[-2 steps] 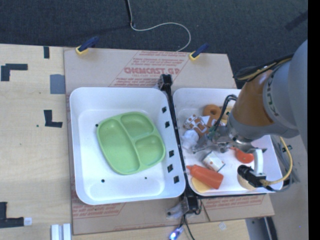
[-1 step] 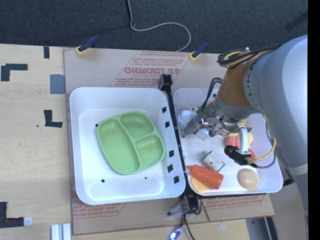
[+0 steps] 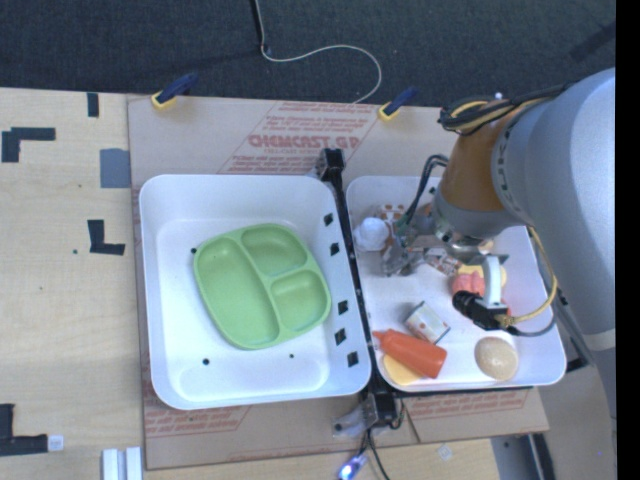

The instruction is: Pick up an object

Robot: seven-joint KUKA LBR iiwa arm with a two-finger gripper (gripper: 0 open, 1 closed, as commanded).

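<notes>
Camera view: tool (image 3: 402, 256) (right bin (image 3: 540, 368))

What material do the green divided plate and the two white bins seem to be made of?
The green divided plate looks like moulded plastic with a smooth matte finish: one even colour and rounded compartment edges. The left white bin and the right white bin look like thin glossy plastic with soft rounded rims, though coated metal is possible.
</notes>
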